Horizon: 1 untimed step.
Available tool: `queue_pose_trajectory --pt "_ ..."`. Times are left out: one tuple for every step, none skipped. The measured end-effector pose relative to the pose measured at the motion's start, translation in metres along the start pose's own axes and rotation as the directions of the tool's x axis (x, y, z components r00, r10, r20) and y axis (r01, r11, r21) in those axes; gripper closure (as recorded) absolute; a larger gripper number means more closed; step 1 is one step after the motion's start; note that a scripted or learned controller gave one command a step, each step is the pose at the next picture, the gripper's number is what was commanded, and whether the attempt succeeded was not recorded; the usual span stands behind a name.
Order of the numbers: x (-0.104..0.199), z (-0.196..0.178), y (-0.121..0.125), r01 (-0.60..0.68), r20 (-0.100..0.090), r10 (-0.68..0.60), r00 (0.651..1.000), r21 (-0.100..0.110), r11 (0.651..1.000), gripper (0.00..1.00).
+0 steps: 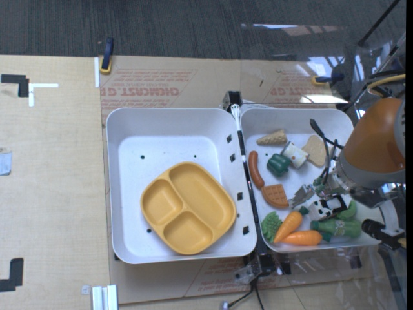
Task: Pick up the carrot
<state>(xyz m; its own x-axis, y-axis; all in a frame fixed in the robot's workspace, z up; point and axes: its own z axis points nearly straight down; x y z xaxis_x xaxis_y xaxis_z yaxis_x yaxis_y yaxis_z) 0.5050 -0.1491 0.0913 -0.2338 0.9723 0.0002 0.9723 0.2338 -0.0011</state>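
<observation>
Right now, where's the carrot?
In the camera view, the carrot lies tilted near the front edge of the right bin, between the green leafy piece on its left and another orange vegetable at its lower right.

A wooden bench (51, 192) is carrying two white bins, the left bin (122, 186) and right bin (258, 118) sitting side by side on cardboard (168, 86).

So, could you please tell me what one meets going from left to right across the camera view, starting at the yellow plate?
Yellow divided plate → red sausage → green pepper → white block → slice of bread → the arm's orange band.
</observation>
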Motion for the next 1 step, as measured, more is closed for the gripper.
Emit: queue_pose_trajectory --pt "0.0472 -0.0008 -0.0116 -0.271 -0.001 0.271 0.963 -0.005 0.962 0.00"
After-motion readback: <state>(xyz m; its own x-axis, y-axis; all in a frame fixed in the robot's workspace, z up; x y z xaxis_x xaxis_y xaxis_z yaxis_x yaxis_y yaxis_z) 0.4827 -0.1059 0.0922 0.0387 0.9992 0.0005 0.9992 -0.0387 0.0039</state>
